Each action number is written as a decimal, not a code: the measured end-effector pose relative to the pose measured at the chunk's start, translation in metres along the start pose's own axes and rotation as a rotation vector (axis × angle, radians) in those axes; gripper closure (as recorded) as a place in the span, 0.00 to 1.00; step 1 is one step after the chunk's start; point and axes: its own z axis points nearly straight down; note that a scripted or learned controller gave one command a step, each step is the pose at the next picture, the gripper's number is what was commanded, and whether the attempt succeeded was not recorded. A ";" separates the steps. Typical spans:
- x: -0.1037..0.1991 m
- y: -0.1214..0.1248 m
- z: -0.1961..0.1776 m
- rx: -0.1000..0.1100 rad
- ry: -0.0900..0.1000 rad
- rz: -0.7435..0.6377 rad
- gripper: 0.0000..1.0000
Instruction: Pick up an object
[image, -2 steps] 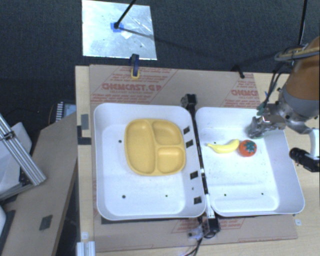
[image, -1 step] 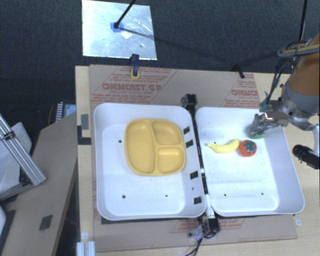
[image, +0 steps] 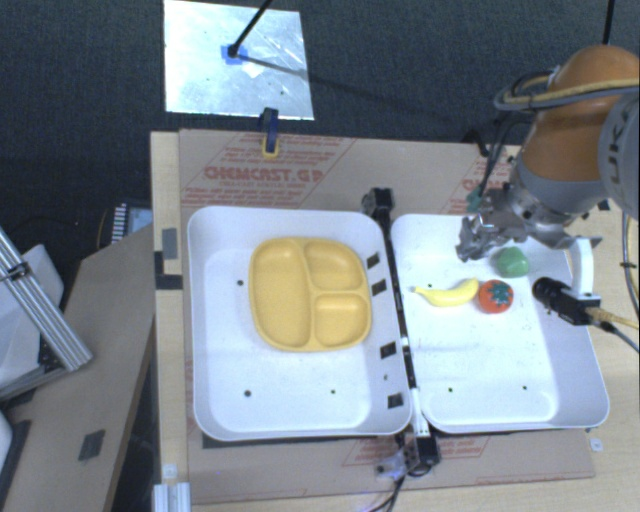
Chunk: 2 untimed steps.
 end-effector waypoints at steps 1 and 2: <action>0.054 0.013 0.019 0.003 0.001 -0.001 1.00; 0.107 0.034 0.032 0.001 0.001 -0.001 1.00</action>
